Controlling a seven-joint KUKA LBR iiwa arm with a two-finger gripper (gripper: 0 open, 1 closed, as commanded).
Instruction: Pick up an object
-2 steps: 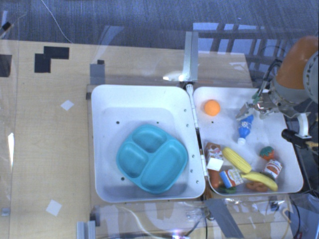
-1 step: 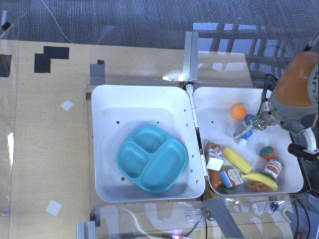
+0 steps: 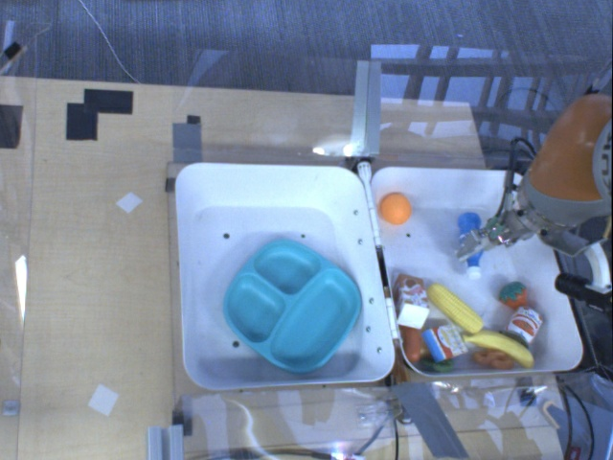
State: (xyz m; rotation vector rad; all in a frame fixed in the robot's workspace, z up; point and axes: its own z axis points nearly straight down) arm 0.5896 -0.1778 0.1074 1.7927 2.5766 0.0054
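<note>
Gripper (image 3: 476, 247) hangs low beside the blue bottle (image 3: 468, 228) in our right bin (image 3: 573, 353), presumably lining up a grasp; finger state unclear.

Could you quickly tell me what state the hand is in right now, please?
Hand: over the right bin, beside the blue bottle; open or closed cannot be told.

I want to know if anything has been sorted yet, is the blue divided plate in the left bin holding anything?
Empty. The blue divided plastic plate lies flat in the left white bin, and all three compartments show bare blue.
</note>
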